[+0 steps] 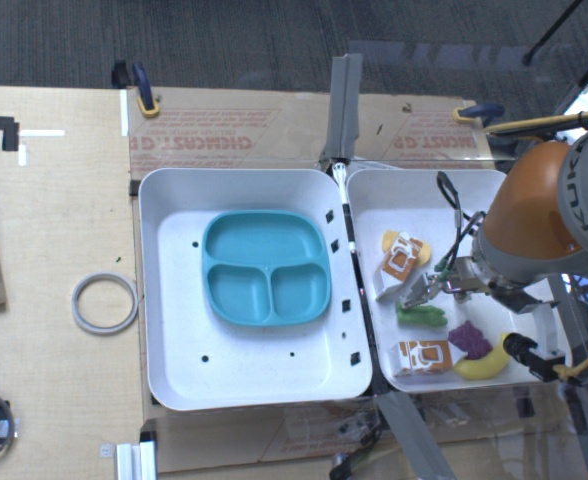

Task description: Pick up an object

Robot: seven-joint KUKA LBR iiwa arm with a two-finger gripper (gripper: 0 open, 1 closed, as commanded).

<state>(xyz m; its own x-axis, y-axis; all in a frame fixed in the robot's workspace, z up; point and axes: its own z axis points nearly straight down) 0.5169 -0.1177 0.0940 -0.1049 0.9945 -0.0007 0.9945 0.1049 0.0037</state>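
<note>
Objects for picking lie together in the right bin (369, 268), so your arm, reaching in from the right, has them close at hand: a green piece (421, 315) mid-bin, a small orange-and-white carton (402, 255) beyond it, a second carton (421, 356) at the near wall, a purple piece (469, 339) and a banana (481, 366) beside that. Your gripper (420, 289) hangs low, just above the green piece and close to the upper carton, which suggests one of these two is the target. Its fingers look slightly spread, with nothing between them. The left bin (164, 298) holds a teal divided plate (268, 267), well apart from your work.
</note>
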